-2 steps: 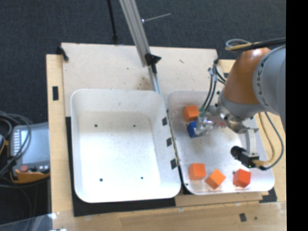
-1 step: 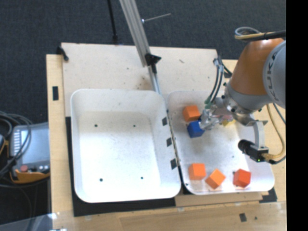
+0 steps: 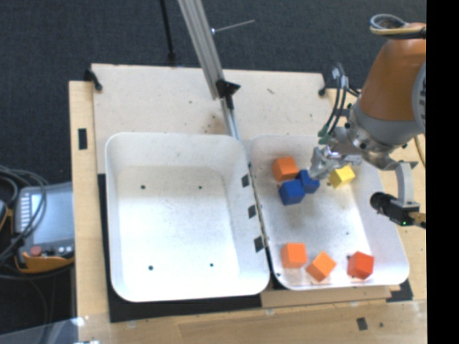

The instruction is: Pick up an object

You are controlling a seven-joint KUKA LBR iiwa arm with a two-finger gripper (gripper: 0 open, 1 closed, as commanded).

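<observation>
Gripper [image 3: 320, 165] hung over the right bin [image 3: 384, 264] beside a small blue cube [image 3: 309, 180], couldn't tell its finger state; cube looked light, rigid, probably easiest pinched across two flat opposite faces.

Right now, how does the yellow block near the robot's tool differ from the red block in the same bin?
The yellow block is yellow and looks smaller; the red block is red and looks larger. The yellow block lies toward the far end of the right bin, just beside the tool, while the red block sits by the near rim, well away from it. The yellow block is near two blue blocks; the red block is near orange ones. Both are cube-like blocks resting in the right bin.
</observation>
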